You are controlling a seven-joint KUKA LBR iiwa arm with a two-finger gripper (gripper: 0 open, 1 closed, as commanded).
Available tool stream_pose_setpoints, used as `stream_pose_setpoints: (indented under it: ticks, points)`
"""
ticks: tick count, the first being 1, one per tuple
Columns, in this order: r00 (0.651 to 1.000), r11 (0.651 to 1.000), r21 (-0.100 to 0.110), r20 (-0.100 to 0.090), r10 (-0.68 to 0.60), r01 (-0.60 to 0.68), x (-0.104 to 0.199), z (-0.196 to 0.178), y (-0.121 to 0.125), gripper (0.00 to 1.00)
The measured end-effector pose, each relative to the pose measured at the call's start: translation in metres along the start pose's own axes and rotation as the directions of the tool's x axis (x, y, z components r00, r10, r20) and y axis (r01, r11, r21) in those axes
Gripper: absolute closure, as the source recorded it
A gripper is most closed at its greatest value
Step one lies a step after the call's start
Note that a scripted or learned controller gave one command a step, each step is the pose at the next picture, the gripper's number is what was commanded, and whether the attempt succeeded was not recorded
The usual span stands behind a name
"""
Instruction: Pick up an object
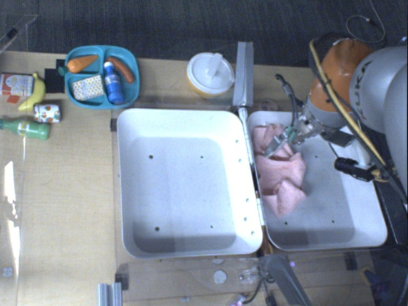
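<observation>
camera view: pale wood tabletop [57, 203] carries two white bins, left bin [185, 183] and right bin [331, 215]. pink cloth [280, 174] lies crumpled along the right bin's left wall. grey arm [376, 88] reaches in from the right, end effector [287, 138] down on the cloth's far end; finger state cannot tell. beyond: teal tray [102, 75], white lidded cup [210, 73].

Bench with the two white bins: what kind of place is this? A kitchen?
More likely a robot test lab than a kitchen. A grey arm reaches its tool over a pink cloth in the right bin, and toy food fills a blue tray on the bench.
</observation>
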State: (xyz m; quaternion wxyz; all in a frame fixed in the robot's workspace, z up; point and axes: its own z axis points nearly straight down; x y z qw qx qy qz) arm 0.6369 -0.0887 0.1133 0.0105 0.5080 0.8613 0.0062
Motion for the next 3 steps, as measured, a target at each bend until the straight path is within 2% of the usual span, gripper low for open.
stream_pose_setpoints:
  ticks: [1, 2, 3]
  points:
    - [0.997, 0.997, 0.012, -0.006, 0.076, -0.076, 0.000, 0.024, -0.009, 0.00]
    - [0.997, 0.997, 0.005, -0.002, 0.072, -0.072, 0.000, 0.011, -0.006, 1.00]
    - [1.000, 1.000, 0.017, -0.008, -0.015, 0.015, -0.021, -0.047, -0.020, 1.00]
